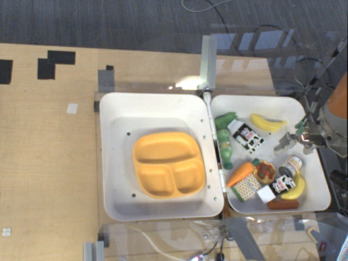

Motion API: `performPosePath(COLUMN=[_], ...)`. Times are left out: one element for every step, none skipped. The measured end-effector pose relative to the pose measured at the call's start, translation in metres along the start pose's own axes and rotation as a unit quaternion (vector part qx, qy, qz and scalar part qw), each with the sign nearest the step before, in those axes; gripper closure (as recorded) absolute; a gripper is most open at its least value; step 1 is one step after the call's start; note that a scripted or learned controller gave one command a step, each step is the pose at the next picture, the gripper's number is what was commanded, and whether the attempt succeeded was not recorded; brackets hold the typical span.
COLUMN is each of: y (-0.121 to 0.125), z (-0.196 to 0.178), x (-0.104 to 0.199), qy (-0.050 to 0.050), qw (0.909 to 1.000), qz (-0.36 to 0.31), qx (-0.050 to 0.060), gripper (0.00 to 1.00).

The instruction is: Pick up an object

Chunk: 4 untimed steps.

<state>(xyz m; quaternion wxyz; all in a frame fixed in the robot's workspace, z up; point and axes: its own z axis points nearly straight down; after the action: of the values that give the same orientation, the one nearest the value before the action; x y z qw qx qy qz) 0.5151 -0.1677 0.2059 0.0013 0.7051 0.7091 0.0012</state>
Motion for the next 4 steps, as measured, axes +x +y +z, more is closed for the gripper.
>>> performPosePath(y=[-0.028,-0.018,-0.02,-0.003], z=[0.082,0.06,0.109,0.108], x=[-0.038,-0.038,-0.038,-0.006], qy=[0.0,-0.001,-0.002,-0.009], qw=[0.998,0.9993,0.9995,0.982], qz=[-0.063,-0.038,-0.03,-0.188], qx=[0.0,-0.001,-0.011,-0.013], gripper=[0.0,0.0,0.0,0.0])
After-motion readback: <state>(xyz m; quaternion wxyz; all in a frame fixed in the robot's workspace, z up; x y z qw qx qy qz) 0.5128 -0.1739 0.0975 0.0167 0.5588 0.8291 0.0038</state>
